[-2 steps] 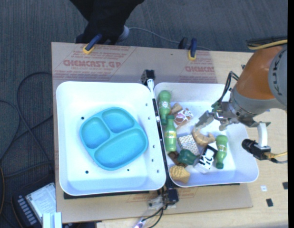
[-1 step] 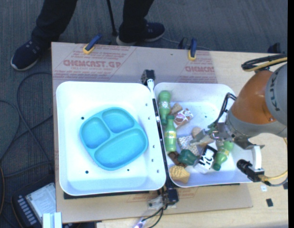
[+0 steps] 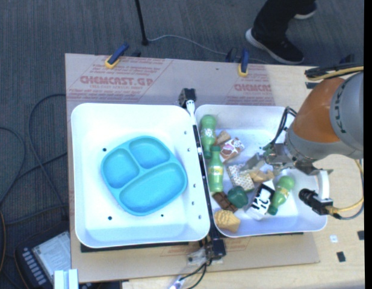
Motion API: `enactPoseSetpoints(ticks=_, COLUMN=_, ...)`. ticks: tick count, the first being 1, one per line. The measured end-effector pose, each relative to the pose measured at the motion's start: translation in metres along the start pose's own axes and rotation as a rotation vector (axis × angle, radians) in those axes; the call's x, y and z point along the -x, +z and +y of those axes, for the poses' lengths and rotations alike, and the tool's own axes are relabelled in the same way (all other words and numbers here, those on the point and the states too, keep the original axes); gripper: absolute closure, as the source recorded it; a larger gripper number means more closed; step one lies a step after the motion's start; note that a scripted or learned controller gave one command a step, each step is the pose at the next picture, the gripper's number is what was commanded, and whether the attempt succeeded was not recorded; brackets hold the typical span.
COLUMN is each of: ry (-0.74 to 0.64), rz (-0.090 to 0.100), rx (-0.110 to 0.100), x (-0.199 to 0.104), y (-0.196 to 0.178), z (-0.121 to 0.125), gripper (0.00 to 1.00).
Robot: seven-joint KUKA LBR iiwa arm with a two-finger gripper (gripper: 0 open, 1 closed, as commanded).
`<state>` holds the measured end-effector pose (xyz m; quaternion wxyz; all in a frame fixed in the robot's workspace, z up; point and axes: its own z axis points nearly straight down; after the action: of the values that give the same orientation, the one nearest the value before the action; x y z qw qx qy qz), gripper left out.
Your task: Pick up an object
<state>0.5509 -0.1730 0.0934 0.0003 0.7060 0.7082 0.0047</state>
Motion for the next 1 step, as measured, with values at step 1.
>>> enactPoseSetpoints(ticks=1, ry=0.004, rz=-0.007, rx=-0.007, x=0.0015, y=-0.0322, z=-0.0180, gripper=0.00)
